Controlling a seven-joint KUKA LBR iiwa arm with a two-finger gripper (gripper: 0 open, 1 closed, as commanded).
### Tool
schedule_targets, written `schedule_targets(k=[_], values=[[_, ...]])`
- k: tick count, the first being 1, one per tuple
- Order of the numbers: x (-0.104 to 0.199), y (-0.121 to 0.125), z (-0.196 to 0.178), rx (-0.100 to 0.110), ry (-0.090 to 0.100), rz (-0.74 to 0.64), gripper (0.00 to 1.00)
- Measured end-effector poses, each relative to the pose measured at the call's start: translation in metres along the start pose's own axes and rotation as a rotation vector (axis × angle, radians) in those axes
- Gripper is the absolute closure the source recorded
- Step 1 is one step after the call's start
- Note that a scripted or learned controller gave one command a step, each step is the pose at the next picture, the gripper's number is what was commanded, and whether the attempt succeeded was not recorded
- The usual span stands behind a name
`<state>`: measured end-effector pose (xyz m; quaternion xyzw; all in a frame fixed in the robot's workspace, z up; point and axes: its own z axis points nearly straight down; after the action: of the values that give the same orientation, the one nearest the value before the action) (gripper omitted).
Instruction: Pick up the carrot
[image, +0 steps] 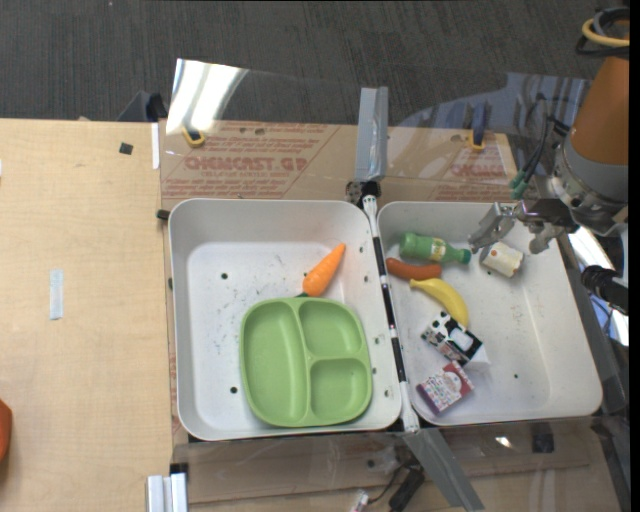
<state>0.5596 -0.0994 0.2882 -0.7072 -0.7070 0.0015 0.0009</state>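
The small orange plastic carrot (325, 270) lies in the left white bin (200, 330), touching the far rim of the green three-compartment plate (305, 362). Beyond the divider, the right bin (540, 360) holds a green bottle (434, 248), red sausage (413, 269), yellow banana (442, 296) and small packets. The gripper (512, 235) hovers there with fingers spread, holding nothing, beside a cream block (502, 260).

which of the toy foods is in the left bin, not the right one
The orange carrot, lying just above the green divided plate in the left bin. The banana, green bottle and red-orange sausage lie in the right bin.
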Motion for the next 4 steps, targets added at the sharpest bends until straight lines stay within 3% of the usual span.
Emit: schedule_targets(k=[1,2,3,4], values=[[0.029,-0.082,0.098,0.001,0.001,-0.105,0.00],[-0.008,0.065,0.197,-0.003,0.000,-0.081,0.00],[-0.008,-0.033,0.197,-0.002,0.001,-0.078,0.00],[-0.008,-0.032,0.188,-0.002,0.001,-0.075,1.00]])
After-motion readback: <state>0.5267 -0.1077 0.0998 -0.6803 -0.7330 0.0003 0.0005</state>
